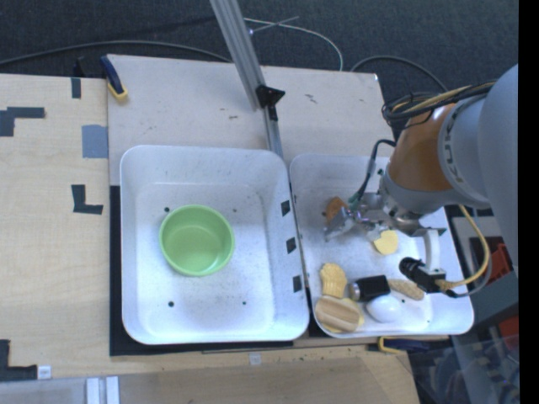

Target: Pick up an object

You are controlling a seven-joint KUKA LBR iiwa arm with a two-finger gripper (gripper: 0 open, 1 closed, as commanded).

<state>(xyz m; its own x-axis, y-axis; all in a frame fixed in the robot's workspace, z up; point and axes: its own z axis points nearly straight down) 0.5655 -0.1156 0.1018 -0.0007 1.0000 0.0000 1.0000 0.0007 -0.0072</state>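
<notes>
My gripper (335, 220) is low in the right bin (313, 175), near its left wall, with the arm reaching in from the right. A small orange-brown piece (335, 205) lies right at the gripper's tip; whether it is held cannot be made out. A yellow round piece (386, 242) lies just right of the gripper. Toward the bin's front lie a yellow ridged piece (333, 279), a tan bread-like piece (338, 314), a white rounded thing (386, 309), a dark cylinder (370, 288) and a small tan piece (407, 289).
The left bin (135, 310) holds a green bowl (196, 240) left of its middle. A slanted metal pole (238, 36) rises behind the bins, down to the divider between them. Cables run across the dark floor at the back.
</notes>
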